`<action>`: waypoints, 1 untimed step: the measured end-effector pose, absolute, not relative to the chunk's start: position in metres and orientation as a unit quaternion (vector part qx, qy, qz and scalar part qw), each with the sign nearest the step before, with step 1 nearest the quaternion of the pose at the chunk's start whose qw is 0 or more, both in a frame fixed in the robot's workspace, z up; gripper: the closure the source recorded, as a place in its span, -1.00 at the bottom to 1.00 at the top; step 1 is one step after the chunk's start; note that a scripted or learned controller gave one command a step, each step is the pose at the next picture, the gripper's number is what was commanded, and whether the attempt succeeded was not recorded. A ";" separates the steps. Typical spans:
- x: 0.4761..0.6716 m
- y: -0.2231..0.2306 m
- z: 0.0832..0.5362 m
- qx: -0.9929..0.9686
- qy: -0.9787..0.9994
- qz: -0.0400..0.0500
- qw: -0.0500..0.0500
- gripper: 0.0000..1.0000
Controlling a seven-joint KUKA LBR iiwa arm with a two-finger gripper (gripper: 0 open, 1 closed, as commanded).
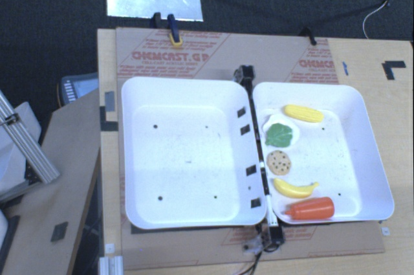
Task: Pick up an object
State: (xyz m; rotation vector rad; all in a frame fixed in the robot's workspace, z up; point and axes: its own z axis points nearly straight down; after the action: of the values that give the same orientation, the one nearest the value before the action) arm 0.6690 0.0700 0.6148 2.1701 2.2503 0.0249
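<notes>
Two bins sit side by side on the worktop (388,54), touching along their inner walls. All the items lie in the right bin (362,138), toward its left side, in a column: corn (303,113) at the back, then a leaf (279,134), cookie (279,162), banana (295,187), and carrot (311,208) at the front. The left bin (129,138) adjoins it.

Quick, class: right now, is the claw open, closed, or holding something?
Claw: cannot be told.
The corn, cookie and banana lie loose in the view's right bin.
</notes>
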 end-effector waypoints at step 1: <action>0.669 0.070 0.626 0.693 0.721 0.009 0.009 1.00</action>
State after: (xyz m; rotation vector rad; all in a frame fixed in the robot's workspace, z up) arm 0.6689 0.0702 0.6264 2.1638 2.2528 0.0285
